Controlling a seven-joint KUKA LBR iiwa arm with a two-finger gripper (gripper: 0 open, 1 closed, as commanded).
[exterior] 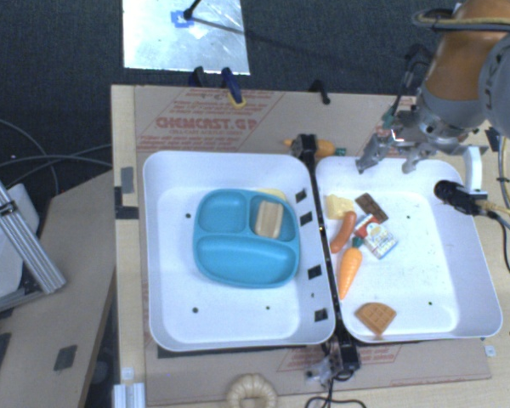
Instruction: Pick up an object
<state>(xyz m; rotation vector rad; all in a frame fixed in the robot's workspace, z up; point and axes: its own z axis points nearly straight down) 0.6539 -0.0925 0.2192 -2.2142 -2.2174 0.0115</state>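
The gripper (389, 155) is held over the far rim of the right bin (459, 253), fingers apart, nothing between them. The carrot (349, 270) lies nearer the camera, long axis running toward that rim.

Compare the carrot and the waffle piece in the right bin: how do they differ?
The carrot is long, tapered and bright orange; the waffle piece is short, flat and tan-brown. The carrot lies near the divider, slanting up toward the hot dog; the waffle sits nearer the front wall. The carrot has neighbours close by; the waffle lies alone. Both rest in the right bin, apart from the tool.
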